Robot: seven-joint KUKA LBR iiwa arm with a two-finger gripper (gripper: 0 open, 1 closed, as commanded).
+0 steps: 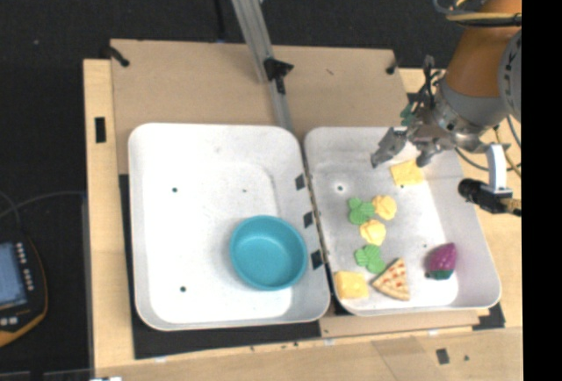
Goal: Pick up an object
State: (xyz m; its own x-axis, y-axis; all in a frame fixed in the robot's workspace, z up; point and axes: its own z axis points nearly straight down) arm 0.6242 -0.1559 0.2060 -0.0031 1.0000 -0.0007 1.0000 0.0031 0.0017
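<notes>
While its fingers [387, 147] hang spread over the right bin [474, 305], the gripper [405, 149] sits just above a yellow cheese wedge [407, 173], which lies directly below and slightly right.

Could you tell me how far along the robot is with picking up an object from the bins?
Done: the gripper has reached the right bin, its fingers open. In hand: nothing; it sits just above a yellow piece near the bin's far end. Left: close on an object and lift it. The blue bowl lies in the left bin.
</notes>
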